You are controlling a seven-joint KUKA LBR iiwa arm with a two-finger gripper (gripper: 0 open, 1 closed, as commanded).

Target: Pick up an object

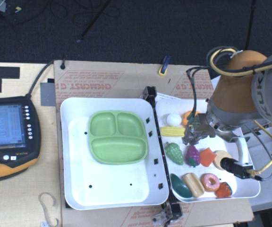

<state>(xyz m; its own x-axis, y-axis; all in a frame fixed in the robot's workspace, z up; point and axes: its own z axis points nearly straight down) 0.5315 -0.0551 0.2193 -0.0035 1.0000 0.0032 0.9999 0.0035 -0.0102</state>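
Observation:
The right bin point(249, 189) holds several toy foods: a white egg point(174, 119), a yellow corn cob point(172, 132), a green ridged vegetable point(174, 153), a purple eggplant point(192, 156), an orange-red piece point(206, 157), a bread roll point(193, 184), a pink donut point(209, 181), a red strawberry point(224, 190) and a dark green piece point(180, 186). My gripper point(191, 137) hangs low over the bin, just right of the corn and above the eggplant. An orange item point(188, 117) peeks out behind it.
The left bin point(77, 183) carries a green divided plate point(117, 137). A teach pendant point(8, 131) lies on the bench at far left. A black clamp bar point(156, 141) runs between the bins. The grey-and-orange arm point(237, 91) covers the right bin's far side.

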